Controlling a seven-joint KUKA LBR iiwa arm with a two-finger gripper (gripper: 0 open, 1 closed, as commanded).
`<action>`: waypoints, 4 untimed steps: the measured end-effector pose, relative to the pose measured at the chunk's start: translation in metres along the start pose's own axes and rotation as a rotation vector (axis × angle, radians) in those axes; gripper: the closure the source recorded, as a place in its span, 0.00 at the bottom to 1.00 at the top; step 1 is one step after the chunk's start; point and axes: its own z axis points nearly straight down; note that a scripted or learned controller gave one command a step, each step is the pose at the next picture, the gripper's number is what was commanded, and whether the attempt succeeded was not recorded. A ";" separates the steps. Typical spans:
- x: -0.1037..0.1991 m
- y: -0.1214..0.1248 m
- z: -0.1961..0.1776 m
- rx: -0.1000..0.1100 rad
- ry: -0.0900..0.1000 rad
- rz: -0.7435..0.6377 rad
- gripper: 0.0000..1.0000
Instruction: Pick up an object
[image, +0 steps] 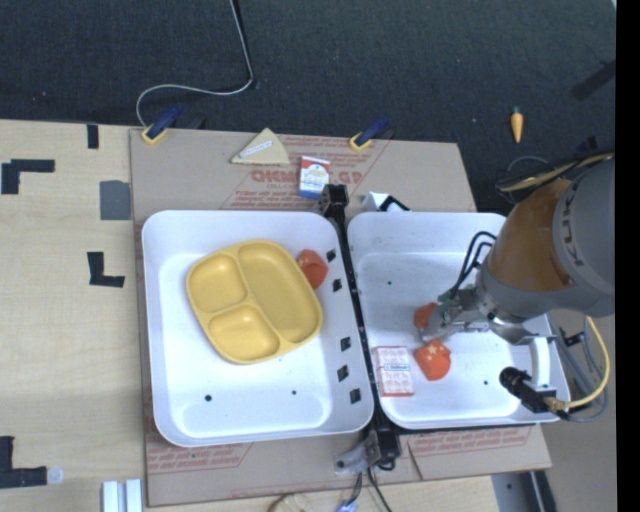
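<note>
target: small red-orange tomato-like piece (433, 359), right bin, just below the hand and toward the bin's front wall
second candidate: smaller red piece (424, 316), just left of the hand, touching or nearly touching its tip, can't tell which
handling guess: both look like light toy food, probably hard or semi-soft plastic; rounded and smooth, so likely to roll or squirt out of a pinch
grip point: take across the widest middle of the rounded body, from above; avoid the greenish top bit on the lower piece
hand: hand (452, 312) low over the right bin floor, between the two red pieces; spread or pressed together, can't tell, too small and dark
holding anything: nothing seen between the tips
flat card: red-and-white packet (392, 369), left of the lower red piece, lying flat; thin, hard to pinch off the floor
right bin: right bin (395, 232), white, shallow
left bin: left bin (165, 330), well left of the hand; yellow divided plate (253, 300) inside, another red piece (312, 267) at its right edge
counter: counter (60, 330), small red-and-white box (314, 177) behind the bins, far from the hand
</note>
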 end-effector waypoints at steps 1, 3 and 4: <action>0.039 0.071 0.010 0.001 0.004 -0.001 1.00; 0.009 0.030 0.010 0.002 0.005 -0.002 0.00; 0.014 0.118 0.011 0.001 0.002 -0.002 0.00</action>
